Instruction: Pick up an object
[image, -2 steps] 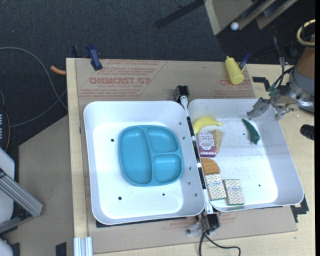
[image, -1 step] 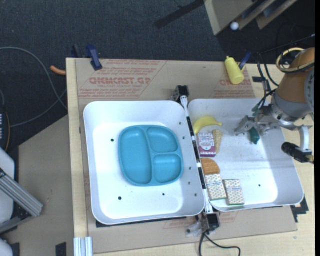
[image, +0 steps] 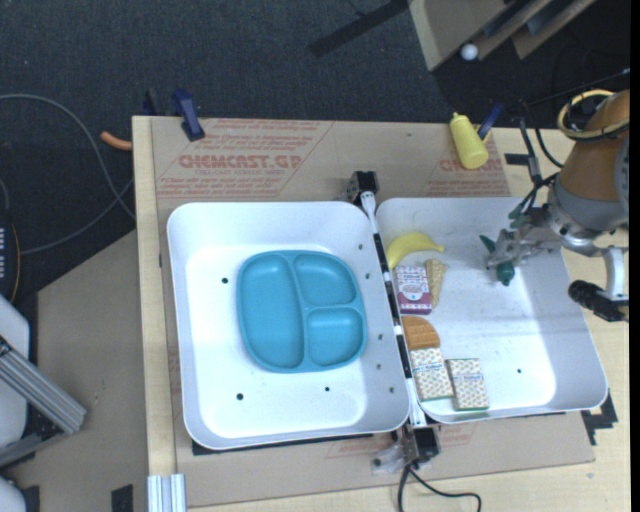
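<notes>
My gripper (image: 503, 262) hangs over the upper right part of the right bin (image: 545, 345), and at this slant I cannot tell how it is set; I see nothing caught in it. The things worth picking all lie well apart from me, crowded against that bin's left wall: a yellow banana (image: 411, 247) at the top, a pink-and-white packet (image: 413, 288) just below it with a small cone-shaped piece (image: 435, 277) beside it, then an orange-brown piece (image: 419, 331), and two small boxes (image: 451, 381) side by side near the front edge. The left bin (image: 200, 300) has a blue divided plate (image: 300, 308). To do this step well, I judge I should go for the banana or the outer box, since each has open floor on one side, and come straight down centred so I don't clip the wall or a neighbour.
</notes>
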